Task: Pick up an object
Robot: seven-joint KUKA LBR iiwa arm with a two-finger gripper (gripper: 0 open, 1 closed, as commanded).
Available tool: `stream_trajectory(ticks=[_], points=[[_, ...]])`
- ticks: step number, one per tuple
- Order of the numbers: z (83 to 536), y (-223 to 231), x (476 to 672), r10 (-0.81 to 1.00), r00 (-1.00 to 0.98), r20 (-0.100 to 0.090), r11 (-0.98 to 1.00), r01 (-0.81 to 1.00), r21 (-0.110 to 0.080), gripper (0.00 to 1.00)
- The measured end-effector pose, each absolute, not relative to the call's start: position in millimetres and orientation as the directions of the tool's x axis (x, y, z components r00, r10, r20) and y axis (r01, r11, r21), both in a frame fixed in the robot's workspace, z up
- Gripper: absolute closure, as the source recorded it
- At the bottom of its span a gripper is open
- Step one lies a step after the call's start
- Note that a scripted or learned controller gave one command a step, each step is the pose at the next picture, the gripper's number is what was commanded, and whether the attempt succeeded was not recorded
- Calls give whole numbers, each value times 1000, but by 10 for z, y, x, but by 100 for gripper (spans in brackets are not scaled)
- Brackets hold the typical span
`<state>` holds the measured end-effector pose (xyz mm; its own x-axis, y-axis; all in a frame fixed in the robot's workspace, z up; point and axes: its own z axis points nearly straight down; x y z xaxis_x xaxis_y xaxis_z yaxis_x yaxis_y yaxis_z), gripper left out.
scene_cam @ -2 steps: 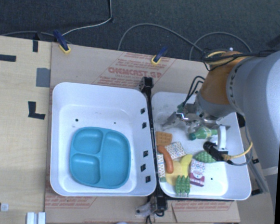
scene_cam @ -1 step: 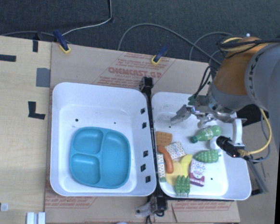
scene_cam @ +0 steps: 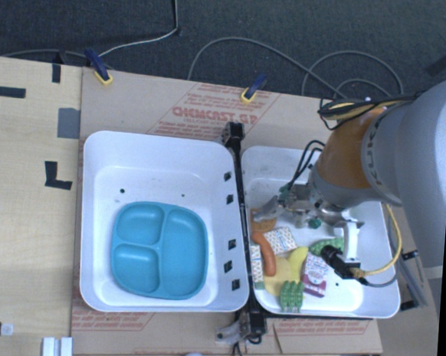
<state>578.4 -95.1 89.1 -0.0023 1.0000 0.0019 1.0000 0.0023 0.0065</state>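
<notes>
Down in the right bin (scene_cam: 375, 300), the tool (scene_cam: 278, 208), grip state I cannot tell, hovers by a toy hot dog (scene_cam: 265, 255) that looks light, stiff and best pinched across its middle.

Red print on the brown cardboard sheet (scene_cam: 213, 111) behind the bins reads "CHEMCAST G.P."; smaller red lines beneath it are too blurred to read; small packets (scene_cam: 283, 239) bear print too tiny to read.
</notes>
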Motion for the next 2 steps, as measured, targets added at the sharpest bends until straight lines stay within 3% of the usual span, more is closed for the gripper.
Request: stream_trajectory(ticks=[1,2], points=[[1018,-936,5814,1000,-2,4,2,1000,15,100],[1001,-934,5800,1000,-2,5,2,1000,10,0]])
